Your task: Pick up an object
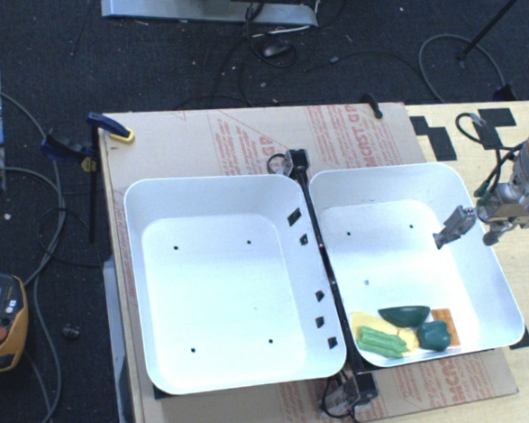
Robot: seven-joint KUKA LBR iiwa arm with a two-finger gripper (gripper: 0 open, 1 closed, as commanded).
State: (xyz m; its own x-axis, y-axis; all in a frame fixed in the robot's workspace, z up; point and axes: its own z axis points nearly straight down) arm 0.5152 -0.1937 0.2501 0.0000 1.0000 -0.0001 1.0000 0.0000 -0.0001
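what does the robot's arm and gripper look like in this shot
At the right edge, the arm shows a pale grey, rounded wrist section with an orange band at its top. Below it sits a metallic grey gripper with dark, angular fingers. A black cable loops on the bench just above the wrist.

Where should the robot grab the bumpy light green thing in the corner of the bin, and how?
Probably straight down from above, fingers across the middle of the bumpy light green thing. It lies flat and long, so its narrow width suits a pinch. The dark green bowl-shaped piece and the teal lump crowd its far side, and the right bin's near wall is close, so a sideways approach looks blocked.
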